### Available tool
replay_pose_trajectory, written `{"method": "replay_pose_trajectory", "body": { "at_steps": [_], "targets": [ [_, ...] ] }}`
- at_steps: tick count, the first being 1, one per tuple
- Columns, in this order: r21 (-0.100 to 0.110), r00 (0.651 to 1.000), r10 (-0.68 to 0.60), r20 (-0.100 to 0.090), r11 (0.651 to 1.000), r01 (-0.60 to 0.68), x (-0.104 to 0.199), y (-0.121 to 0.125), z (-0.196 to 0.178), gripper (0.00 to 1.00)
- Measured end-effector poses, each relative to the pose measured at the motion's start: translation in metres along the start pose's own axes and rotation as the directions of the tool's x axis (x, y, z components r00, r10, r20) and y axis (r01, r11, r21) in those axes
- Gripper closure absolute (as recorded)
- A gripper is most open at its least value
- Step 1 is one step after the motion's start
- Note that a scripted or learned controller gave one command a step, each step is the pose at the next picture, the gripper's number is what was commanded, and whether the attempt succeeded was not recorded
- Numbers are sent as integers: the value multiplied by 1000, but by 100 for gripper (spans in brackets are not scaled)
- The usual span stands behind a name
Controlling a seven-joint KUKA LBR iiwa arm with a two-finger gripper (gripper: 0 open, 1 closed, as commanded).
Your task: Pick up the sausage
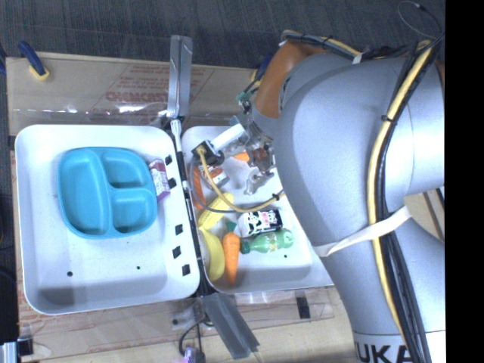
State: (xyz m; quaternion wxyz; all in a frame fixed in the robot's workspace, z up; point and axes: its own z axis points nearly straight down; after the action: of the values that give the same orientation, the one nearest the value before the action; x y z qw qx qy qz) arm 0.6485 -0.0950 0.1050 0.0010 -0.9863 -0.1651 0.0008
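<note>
The arm (355,165) reaches over the right bin (299,259), and its gripper (253,161) hangs low in the far part of that bin; whether it is wide, narrow or holding anything cannot be told. The sausage (198,187) (a thin orange-brown piece, partly hidden) lies by the bin's left wall, just left of the gripper. Nearer the camera lie a banana (214,255), a carrot (231,257), a cow-print carton (261,221) and a green bottle (268,242). The left bin (45,278) holds a blue tray (106,191).
</note>
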Motion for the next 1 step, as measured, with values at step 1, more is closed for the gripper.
{"method": "replay_pose_trajectory", "body": {
  "at_steps": [1],
  "targets": [
    [1, 998, 67, 0, 998, -67, -15, 40, -54, 0]
  ]
}}
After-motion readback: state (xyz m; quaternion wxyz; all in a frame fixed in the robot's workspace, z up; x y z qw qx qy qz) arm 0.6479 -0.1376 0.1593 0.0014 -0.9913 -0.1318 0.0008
